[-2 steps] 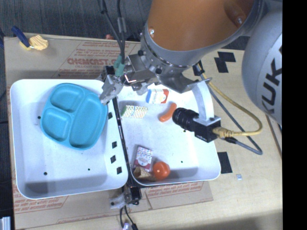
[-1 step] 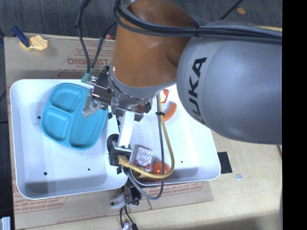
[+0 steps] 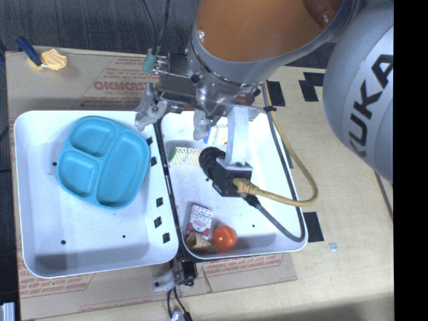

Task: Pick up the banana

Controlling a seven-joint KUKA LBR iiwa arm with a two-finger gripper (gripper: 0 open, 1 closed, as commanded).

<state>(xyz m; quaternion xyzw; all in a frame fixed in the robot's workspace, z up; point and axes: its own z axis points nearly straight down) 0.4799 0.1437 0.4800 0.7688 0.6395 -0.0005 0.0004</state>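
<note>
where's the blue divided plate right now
The blue divided plate lies in the left bin of the camera view, toward its upper half, just left of the divider between the two bins and below-left of the gripper.

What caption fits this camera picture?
Robot arm's gripper reaches into the right bin; a blue tray sits in the left bin.

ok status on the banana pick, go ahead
Gripper low over the right bin, finger state unclear. Banana not made out from here. Tomato and packet at the bin's near end; blue tray in the left bin.
</note>
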